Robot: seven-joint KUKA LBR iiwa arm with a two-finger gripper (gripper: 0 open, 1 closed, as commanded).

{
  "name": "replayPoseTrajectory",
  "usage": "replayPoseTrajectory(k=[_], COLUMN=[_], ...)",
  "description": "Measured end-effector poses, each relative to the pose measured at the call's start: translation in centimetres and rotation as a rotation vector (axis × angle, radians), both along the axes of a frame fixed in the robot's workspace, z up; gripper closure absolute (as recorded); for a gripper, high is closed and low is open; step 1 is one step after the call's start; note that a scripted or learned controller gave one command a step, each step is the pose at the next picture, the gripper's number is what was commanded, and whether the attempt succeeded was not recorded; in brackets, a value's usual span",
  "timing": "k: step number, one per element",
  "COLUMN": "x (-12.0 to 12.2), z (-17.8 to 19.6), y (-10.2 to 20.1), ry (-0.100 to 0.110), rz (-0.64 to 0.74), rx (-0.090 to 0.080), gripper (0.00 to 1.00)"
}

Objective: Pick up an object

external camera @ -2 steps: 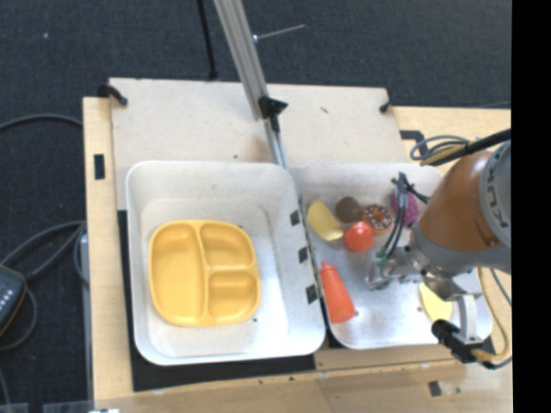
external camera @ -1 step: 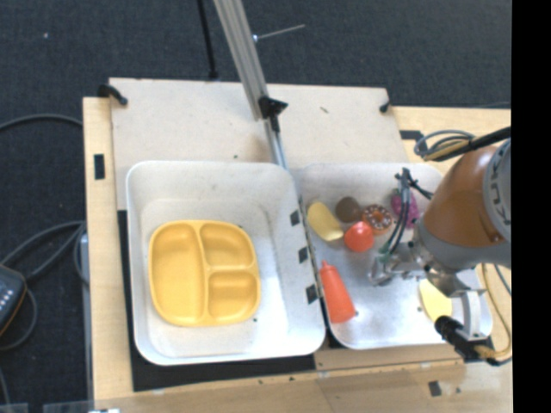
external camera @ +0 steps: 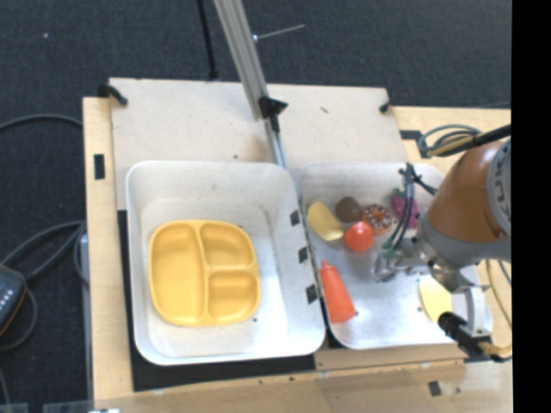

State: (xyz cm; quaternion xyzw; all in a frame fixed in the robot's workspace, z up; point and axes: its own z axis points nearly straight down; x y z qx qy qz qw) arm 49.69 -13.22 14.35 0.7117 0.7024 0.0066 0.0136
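no readable writing. the gripper (external camera: 389, 265) hangs low in the right bin (external camera: 379, 329), beside the red ball (external camera: 359, 236); its grip state cannot be told.

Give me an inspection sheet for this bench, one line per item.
Surface: two white bins side by side on a bench.
Job's things: in the right bin, an orange bottle, red ball, yellow piece, brown lump.
Clutter: yellow divided tray in the left bin.
Grippers: gripper low over the right bin, nothing visibly held.
Cables: black cables on the floor, left.
Surroundings: dark carpet, metal pole.
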Motion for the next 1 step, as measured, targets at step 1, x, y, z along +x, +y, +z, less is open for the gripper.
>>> replayPoseTrajectory(k=[1], x=[0.16], z=[1.04], y=[-0.12], ry=[-0.006], rz=[-0.001], rx=[-0.002], gripper=[1.00])
